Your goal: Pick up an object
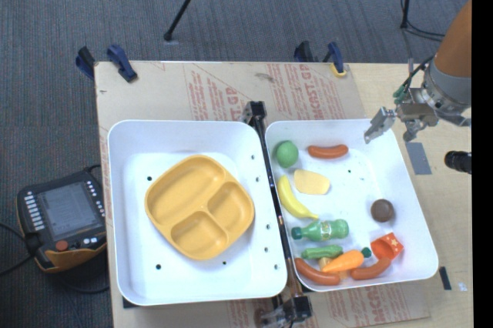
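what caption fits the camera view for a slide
End effector poised above the far right corner of the right white bin of plastic toy food; yellow three-compartment plate in the left white bin.

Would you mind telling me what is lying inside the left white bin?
The left white bin holds one yellow divided plate with three compartments, lying flat. The bin floor beneath the plate is covered, so anything under it cannot be seen.

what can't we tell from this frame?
- Gripper: small, above the right bin's far right rim; finger state unreadable in the camera view.
- Arm: cut off by the right edge.
- Carrot, green bottle, sausages and red item overlap at the bin's near end; what rests on what is unclear.
- Brown round object: too small to identify.
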Robot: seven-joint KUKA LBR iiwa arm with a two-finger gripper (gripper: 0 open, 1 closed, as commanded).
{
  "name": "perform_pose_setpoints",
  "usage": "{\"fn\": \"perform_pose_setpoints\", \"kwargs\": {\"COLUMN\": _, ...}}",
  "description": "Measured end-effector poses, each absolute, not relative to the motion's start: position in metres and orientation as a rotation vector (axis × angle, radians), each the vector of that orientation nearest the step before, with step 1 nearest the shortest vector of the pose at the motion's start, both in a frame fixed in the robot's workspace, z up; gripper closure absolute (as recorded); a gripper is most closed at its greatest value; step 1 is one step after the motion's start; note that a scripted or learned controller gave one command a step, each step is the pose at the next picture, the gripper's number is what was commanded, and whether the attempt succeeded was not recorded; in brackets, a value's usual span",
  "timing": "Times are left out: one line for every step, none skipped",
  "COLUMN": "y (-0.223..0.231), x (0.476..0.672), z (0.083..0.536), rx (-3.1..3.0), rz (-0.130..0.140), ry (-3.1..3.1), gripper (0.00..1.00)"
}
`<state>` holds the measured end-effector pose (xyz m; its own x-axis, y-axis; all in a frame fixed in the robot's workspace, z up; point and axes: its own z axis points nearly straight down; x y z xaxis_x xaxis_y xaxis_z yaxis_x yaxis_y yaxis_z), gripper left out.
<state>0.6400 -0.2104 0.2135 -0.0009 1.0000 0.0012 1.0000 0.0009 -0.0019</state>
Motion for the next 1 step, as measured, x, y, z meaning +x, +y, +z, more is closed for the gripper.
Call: {"fn": "perform_pose_setpoints", "kwargs": {"y": -0.1620, "x": 0.6428, "z": 0.0943, "rx": -2.214, "rz": 0.004, "ry": -2.219, "gripper": 0.00}}
